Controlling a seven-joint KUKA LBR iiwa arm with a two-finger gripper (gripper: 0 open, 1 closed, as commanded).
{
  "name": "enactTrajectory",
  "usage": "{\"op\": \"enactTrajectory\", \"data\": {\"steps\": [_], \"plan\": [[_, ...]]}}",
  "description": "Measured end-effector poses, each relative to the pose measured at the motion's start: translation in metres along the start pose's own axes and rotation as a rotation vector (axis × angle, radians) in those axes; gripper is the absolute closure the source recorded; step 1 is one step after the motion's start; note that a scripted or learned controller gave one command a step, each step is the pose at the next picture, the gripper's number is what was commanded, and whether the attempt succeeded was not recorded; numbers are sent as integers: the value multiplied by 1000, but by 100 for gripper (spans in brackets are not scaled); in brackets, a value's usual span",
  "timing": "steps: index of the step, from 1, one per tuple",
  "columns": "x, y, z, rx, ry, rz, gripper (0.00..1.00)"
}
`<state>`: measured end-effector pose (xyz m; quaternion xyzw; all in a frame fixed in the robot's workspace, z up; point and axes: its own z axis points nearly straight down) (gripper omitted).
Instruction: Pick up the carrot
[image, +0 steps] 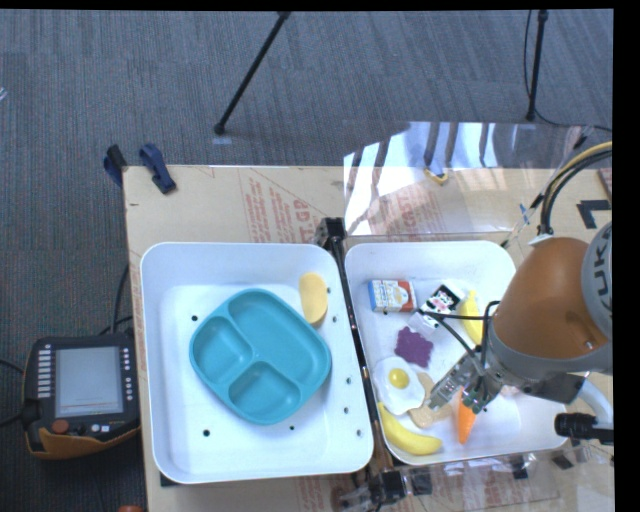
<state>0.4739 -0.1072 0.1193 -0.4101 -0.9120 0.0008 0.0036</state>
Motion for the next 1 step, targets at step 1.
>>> {"op": "enactTrajectory", "data": {"steps": [1], "plan": [[56,57,-69,-7,-5,121,100]]}}
